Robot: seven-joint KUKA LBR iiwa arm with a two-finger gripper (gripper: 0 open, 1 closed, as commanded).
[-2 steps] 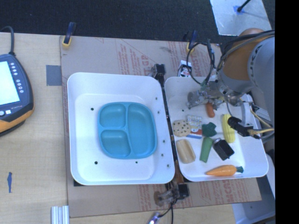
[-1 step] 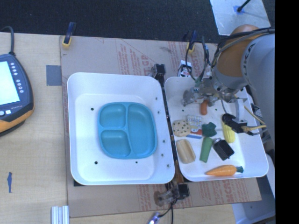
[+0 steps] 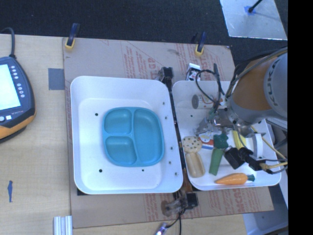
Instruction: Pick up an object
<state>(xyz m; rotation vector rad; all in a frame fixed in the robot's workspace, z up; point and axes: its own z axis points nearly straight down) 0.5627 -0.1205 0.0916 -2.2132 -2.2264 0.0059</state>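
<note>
From the overhead camera, your gripper hangs low inside the right bin, over the middle of its clutter. The view there is too cluttered, so you cannot tell whether the claw is spread or pressed together, and nothing shows pinched in it.

The pickable things lie just toward the bin's front:
- a dotted round biscuit
- a tan block touching the biscuit
- what looks like a green marker just beside the block
- an orange carrot along the front wall

The left bin bears a blue divided plate.

I'd judge the marker the fairest target. Centre over its middle, straddle its narrow side, and keep clear of the block. Close only once you are fully down.
</note>
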